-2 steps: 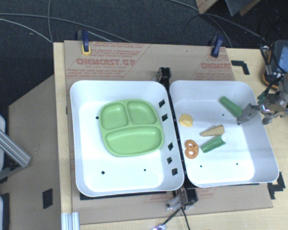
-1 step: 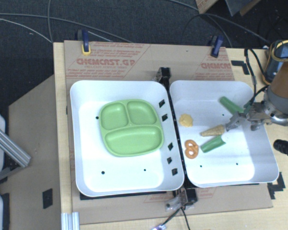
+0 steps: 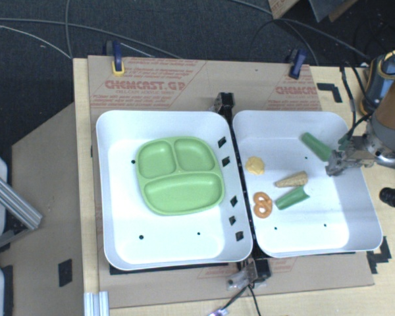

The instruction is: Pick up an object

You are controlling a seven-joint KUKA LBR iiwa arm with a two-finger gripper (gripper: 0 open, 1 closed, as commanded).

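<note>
we are seeing a green divided plate lying in the left bin, clamps gripping the surface.

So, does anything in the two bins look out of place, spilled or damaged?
Nothing stands out. The green divided plate lies flat in the left bin; the small food items lie loose in the right bin, apart from each other.

Your arm comes in from the right edge, its grey body and orange band sitting above and to the right of the wrist. The gripper hangs at the wrist's lower left, pointing left and down, too small and dark to read its state.
</note>
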